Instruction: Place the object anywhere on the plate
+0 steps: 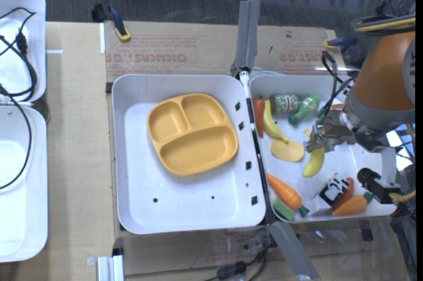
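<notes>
A yellow-orange plate with three compartments lies in the left bin. The right bin holds toy food: a yellow banana, a pale slice, a second yellow banana, a carrot, a green bottle and a red piece. My gripper hangs low over the right bin, just above the second banana and right of the pale slice. Its fingers are dark and blurred against the bin.
A grey divider post stands between the bins at the back. A black-and-white toy and an orange carrot-like piece lie at the right bin's front right. A blue clamp sits on the bench at the back left.
</notes>
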`<state>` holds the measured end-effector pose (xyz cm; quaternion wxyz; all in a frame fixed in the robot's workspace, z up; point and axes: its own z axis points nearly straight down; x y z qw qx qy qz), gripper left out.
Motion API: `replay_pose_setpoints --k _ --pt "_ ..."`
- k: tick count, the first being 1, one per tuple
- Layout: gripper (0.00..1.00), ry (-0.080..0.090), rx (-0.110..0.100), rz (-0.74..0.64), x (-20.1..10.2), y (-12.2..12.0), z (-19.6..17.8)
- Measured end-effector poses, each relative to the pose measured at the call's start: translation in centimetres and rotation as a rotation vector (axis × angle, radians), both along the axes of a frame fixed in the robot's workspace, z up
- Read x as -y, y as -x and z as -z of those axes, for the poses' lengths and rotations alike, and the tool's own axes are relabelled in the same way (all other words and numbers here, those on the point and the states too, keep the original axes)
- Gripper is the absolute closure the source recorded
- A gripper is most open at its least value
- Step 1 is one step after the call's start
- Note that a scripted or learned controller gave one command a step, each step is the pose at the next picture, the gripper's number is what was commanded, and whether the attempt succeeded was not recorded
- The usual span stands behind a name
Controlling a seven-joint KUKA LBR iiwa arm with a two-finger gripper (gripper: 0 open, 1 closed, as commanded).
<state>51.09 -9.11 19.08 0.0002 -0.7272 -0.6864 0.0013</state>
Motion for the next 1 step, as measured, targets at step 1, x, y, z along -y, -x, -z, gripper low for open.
replay_pose_setpoints --k 1 --pt "1.0 0.0 0.0 -0.063 -8.16 -2.53 -4.56"
